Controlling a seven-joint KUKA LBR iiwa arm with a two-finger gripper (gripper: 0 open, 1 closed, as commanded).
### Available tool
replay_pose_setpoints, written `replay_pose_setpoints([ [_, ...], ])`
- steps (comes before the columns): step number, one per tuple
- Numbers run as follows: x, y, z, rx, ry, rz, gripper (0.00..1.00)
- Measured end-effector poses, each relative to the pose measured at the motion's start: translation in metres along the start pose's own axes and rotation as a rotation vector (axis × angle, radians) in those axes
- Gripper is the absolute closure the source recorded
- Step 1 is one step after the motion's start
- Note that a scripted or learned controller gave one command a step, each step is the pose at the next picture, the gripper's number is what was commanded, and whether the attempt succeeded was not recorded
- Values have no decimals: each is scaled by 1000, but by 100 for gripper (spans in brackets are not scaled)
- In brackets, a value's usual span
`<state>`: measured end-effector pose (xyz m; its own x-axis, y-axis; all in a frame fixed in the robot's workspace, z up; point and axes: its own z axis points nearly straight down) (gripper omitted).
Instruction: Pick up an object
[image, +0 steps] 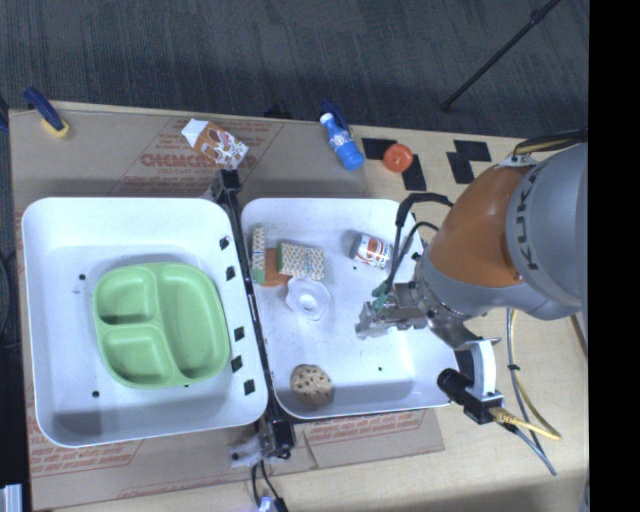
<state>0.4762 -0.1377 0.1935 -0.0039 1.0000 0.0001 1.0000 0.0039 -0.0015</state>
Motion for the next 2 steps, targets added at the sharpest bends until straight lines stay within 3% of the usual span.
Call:
replay_pose_setpoints([
  [1,20,16,-86,-4,-1,-2,100],
  [2,31,0,-11,1,1,-1,100],
])
